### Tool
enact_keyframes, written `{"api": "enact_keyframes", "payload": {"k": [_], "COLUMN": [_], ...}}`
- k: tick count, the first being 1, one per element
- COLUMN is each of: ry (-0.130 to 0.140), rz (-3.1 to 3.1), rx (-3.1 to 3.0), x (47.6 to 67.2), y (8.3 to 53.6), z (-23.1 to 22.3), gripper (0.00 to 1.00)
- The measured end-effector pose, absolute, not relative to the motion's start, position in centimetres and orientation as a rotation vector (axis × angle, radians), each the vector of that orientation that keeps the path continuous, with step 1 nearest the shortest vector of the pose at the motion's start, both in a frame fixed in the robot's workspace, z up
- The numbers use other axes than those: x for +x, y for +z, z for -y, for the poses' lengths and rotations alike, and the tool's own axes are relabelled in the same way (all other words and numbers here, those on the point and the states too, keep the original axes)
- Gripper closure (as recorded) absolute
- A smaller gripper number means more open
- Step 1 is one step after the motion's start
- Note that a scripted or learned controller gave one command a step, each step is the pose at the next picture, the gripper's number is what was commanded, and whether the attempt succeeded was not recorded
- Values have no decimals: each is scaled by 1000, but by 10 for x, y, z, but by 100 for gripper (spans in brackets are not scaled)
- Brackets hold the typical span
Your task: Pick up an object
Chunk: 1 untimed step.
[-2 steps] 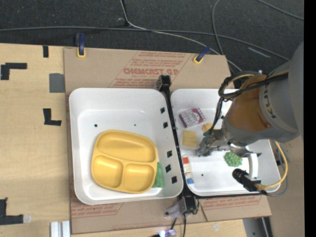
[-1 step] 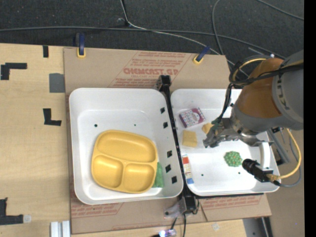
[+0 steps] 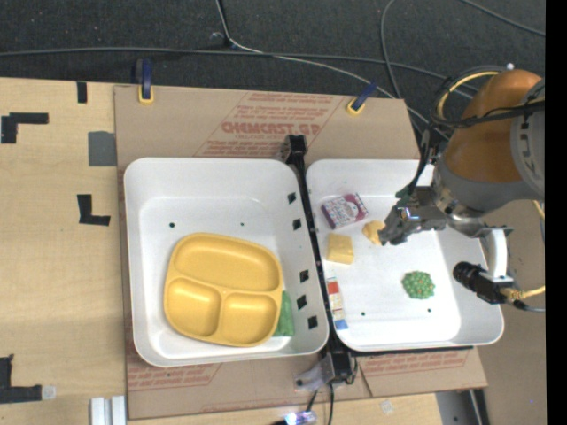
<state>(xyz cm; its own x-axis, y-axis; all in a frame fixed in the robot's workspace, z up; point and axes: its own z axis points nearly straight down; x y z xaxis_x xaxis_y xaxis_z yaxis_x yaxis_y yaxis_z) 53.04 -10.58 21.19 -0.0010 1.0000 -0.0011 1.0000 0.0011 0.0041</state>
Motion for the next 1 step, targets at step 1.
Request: {"api": "enact_keyframes", "payload": {"k": [1], "ry": [1], "rz": [-2222], "rx": [2221], "x": [531], "y": [225], "z": [106], "gripper": [100]}}
